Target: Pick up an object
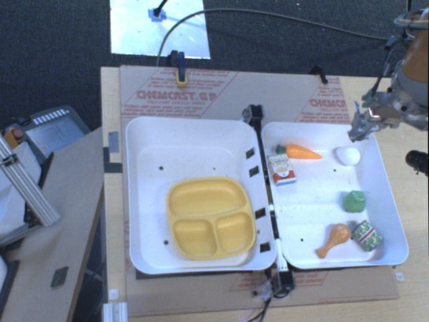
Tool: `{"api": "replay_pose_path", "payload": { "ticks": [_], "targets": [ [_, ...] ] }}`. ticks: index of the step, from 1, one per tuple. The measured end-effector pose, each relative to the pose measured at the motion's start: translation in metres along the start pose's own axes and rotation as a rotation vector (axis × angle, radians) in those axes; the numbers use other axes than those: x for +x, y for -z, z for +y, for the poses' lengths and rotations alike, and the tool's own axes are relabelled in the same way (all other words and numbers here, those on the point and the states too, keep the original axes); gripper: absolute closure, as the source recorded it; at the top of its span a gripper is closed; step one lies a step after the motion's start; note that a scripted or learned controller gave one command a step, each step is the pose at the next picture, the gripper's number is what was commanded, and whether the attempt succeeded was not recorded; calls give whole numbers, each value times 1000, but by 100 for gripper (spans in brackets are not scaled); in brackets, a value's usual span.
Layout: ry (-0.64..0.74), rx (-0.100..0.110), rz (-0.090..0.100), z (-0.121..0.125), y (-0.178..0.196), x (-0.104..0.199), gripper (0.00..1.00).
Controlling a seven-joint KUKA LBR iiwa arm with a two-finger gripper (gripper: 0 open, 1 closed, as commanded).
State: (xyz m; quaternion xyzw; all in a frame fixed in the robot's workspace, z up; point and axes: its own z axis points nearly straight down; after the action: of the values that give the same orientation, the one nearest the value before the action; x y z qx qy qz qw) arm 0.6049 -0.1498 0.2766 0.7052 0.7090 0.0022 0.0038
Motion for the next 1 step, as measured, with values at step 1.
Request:
{"api": "replay_pose_path", "payload": {
  "ticks": [1],
  "targets": [
    [4, 6, 3, 15, -19, 49, 100]
  ]
}}
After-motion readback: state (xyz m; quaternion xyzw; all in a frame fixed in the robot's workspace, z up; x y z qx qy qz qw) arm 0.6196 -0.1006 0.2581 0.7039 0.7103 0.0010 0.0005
